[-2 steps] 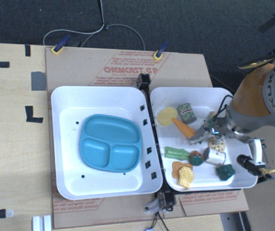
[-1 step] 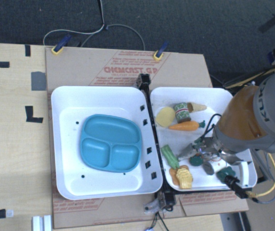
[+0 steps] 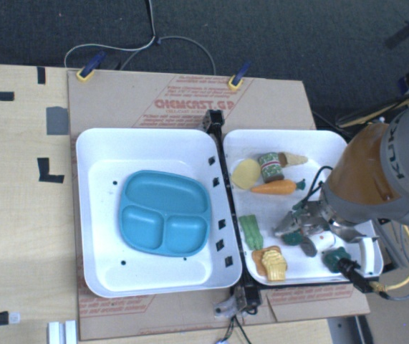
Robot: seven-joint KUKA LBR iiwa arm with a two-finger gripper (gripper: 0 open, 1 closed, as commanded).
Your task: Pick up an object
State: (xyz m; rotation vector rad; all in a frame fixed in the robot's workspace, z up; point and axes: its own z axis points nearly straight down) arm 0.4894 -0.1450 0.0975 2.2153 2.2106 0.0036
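Camera view: red print on cardboard (image 3: 190, 106) under bins reads "CHEMCAST GP"; smaller lines below illegible. Can (image 3: 269, 167) in right bin (image 3: 333, 140) has green label, text too small to read. Same bin, far side: pale round (image 3: 246, 173) beside can, orange carrot (image 3: 274, 188) just below it. Near edge: green strip (image 3: 251, 231), yellow corn (image 3: 272, 262). Hand (image 3: 299, 228) low over right bin's middle, right of green strip; grip state: cannot tell. Left bin (image 3: 89, 192) holds blue divided plate (image 3: 165, 213).

cardboard sheet (image 3: 190, 102) | red print, mirrored | reads roughly "CHEMCAST GP"
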